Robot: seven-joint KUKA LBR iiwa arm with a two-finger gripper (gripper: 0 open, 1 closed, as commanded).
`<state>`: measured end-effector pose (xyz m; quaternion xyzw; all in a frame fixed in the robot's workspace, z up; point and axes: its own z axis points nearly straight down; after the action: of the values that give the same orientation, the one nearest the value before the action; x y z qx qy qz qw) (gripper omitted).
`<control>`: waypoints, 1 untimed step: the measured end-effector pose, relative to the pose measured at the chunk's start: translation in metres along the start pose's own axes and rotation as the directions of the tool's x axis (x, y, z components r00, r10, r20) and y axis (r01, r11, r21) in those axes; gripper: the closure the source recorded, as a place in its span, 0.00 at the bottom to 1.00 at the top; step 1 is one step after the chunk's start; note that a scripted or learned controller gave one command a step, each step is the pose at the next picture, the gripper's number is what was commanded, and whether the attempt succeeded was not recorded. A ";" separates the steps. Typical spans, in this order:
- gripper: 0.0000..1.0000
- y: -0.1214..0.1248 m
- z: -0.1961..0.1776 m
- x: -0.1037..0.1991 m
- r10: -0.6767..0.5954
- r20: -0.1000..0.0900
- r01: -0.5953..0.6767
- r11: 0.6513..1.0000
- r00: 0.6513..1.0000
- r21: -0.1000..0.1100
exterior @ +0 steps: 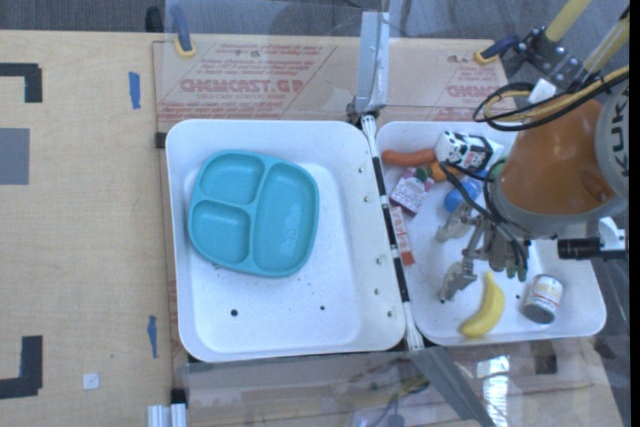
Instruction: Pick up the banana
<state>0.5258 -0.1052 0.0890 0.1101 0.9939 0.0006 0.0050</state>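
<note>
The banana (485, 307) lies in the right bin (590, 320), close to its near edge, tilted, with a small can (543, 298) just beside it on the right. The gripper (468, 267) hangs just above and left of the banana; its fingers seem parted and nothing sits between them, though cables blur the view. A carrot (408, 157) and small packets (408, 192) crowd the bin's far left corner. The left bin (300, 315) holds a blue divided plate (254, 213), with bare floor along its near side.
</note>
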 end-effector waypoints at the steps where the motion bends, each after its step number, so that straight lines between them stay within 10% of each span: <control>1: 0.00 -0.096 -0.004 0.017 -0.070 0.022 0.070 0.998 0.997 0.007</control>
<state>0.4884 -0.1952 0.0931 0.0752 0.9970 -0.0037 0.0158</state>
